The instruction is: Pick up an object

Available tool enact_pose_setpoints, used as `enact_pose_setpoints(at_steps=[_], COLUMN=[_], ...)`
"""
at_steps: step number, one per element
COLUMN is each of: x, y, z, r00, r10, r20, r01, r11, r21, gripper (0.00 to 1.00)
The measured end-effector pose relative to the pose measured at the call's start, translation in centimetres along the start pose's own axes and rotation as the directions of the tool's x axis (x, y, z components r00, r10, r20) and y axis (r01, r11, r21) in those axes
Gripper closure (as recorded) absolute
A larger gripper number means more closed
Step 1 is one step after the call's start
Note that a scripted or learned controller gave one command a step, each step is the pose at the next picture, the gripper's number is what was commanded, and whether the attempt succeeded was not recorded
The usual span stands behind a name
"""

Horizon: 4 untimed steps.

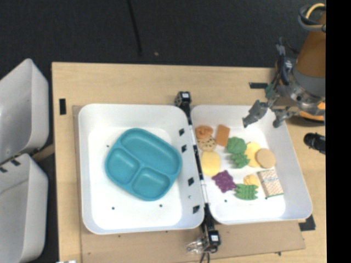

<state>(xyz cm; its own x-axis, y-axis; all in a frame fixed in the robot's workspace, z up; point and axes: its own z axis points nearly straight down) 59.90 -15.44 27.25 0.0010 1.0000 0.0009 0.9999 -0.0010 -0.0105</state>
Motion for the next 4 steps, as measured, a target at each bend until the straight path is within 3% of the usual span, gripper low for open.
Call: enact_pose_setpoints(at_steps=[1, 3, 4], x=[0.0, -0.7, -0.3], y=[0.1, 0.4, -0.3], z=[-0.5, 8.5, 14.7], r00=[1.000, 1.000, 1.000], r10=[-0.002, 0.000, -0.001], r20=[0.001, 0.002, 0.000], r01=[0.002, 0.000, 0.001], r11=[1.000, 1.000, 1.000], r21=[-0.009, -0.004, -0.002], gripper=[0.00, 0.00, 0.00])
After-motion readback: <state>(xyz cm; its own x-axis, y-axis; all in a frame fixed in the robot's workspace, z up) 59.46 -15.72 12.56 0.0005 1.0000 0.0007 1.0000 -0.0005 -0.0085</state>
